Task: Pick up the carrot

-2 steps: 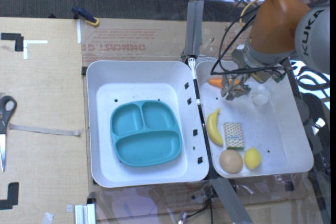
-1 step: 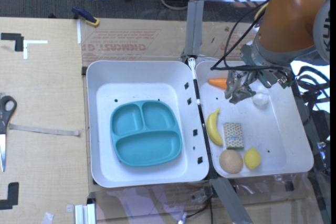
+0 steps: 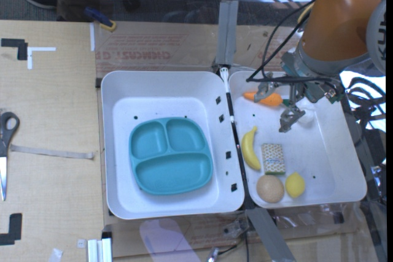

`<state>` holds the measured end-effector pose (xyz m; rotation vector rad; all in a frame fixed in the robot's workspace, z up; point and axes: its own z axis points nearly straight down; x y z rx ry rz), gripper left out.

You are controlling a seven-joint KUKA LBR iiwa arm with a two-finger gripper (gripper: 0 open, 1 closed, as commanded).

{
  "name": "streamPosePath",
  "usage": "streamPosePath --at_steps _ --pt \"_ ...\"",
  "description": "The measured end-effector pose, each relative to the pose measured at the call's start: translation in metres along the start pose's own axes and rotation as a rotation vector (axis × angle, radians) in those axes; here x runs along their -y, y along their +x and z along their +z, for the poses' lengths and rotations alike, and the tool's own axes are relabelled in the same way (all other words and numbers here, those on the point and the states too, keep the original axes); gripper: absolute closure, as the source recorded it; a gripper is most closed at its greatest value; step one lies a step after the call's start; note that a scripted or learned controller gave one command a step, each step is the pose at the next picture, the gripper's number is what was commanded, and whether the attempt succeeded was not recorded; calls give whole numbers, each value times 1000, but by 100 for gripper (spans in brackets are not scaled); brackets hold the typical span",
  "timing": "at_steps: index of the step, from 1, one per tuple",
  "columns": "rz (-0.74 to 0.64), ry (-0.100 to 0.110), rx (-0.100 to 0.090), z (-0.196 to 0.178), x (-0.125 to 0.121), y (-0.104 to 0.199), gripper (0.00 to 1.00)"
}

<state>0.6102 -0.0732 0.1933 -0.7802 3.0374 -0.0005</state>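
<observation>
The orange carrot [image 3: 259, 97] lies on the floor of the right bin [image 3: 334, 150], near its back left corner. My gripper [image 3: 277, 107] hangs just above the carrot's right end. Its two grey fingers stand apart, one over the carrot [image 3: 266, 91] and one in front of it [image 3: 290, 119], so it is open. Nothing is clamped between them. The arm's orange band [image 3: 341, 18] rises behind it at the upper right.
The right bin also holds a banana [image 3: 249, 148], a speckled block [image 3: 273, 157], a round tan fruit [image 3: 269, 188] and a lemon [image 3: 295, 184] towards the front. A teal divided plate [image 3: 172, 154] lies in the left bin [image 3: 116, 150]. Cables hang beside the arm.
</observation>
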Motion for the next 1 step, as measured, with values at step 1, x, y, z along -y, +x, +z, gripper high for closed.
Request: streamPosePath --at_steps 1 --pt "149 1 0 100 46 -18 0"
